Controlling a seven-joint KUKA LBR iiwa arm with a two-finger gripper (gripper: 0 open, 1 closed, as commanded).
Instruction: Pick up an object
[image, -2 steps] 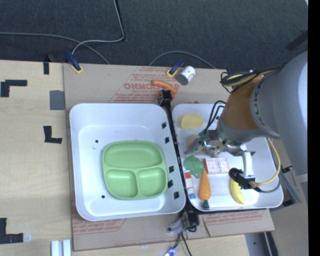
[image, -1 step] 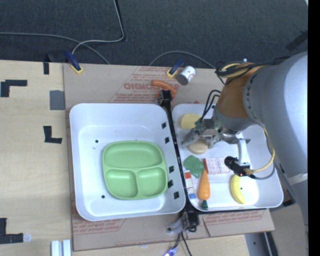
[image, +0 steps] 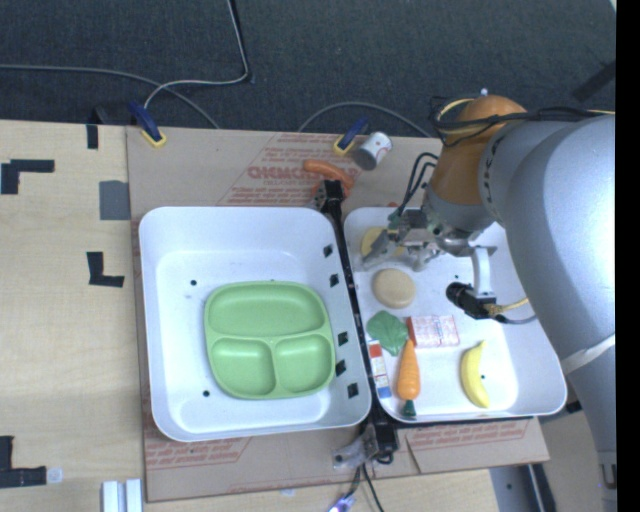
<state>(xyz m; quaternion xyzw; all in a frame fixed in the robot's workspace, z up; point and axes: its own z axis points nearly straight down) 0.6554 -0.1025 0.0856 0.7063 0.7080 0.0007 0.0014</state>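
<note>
A large grey robot arm (image: 560, 230) with an orange band above its wrist is reaching in from the right and hanging over the far end of the right-hand white bin (image: 530, 400). Its pincer (image: 408, 238) is pointing down into that bin, and from where I am standing I cannot tell how far open it is or whether it is gripping anything. Well off to the pincer's left, the left-hand bin (image: 170, 300) is holding a green divided tray (image: 268, 338). Nearer than the pincer, toward the front rim, the candidate objects are lying loose: a yellow banana-shaped toy (image: 476, 376) off to the right, an orange carrot (image: 407, 372), a green leafy piece (image: 388, 330), and a small red-and-white packet (image: 433, 330). A round tan disc (image: 394, 288) is sitting just in front of the pincer, and a pale yellow piece (image: 372, 240) is lying just beside it on the left, against the bin wall. The risk, as I judge it, is that the yellow piece is sitting too tight to the wall for a clean grip, or that the flat disc is slipping away as the pincer closes, leaving it grasping nothing.
</note>
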